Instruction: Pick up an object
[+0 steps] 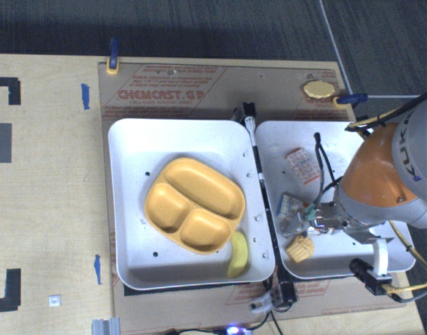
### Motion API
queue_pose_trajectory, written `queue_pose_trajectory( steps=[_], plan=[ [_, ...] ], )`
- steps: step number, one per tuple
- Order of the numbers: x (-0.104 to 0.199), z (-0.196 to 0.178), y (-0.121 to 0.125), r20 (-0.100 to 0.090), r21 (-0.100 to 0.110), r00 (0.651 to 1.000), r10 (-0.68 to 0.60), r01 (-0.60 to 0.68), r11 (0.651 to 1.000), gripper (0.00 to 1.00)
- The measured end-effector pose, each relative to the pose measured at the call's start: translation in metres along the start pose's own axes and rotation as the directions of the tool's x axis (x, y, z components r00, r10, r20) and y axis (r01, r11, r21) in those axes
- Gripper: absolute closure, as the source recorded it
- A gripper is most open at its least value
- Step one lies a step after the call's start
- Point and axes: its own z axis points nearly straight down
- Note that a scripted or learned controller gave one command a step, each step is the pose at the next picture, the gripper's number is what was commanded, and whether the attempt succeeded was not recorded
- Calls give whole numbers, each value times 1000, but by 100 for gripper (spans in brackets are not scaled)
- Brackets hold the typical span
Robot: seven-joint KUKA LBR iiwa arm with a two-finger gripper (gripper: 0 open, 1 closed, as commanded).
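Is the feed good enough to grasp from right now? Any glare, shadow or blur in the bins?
Camera view: lighting is even; the yellow tray has soft highlights, no blinding glare. Camera view: the left bin reads sharp with faint shadows under the banana. Camera view: the right bin is partly blocked by the arm, and the pincer sits in clutter, too small and soft to read.

Arm [402,169]: grey body w/ wide orange band [372,176] above the wrist, rounded shape. Dark lettering on the grey shell, partly cut off. Black cable [324,160] loops off the wrist; thin yellow/black wires along the top. Wrist end metallic, small coloured bits.
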Motion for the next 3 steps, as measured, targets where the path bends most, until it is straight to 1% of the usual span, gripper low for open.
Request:
queue_pose_trajectory(
  steps=[1, 2, 3],
  plan=[
    [0, -10, 1, 1, -4, 1000, -1, 1, 1000, 100],
    [0, -10, 1, 1, -4, 1000, 0, 0, 1000, 0],
    [-1, 0, 0, -1, 0, 1000, 0, 0, 1000, 0]
  ],
)
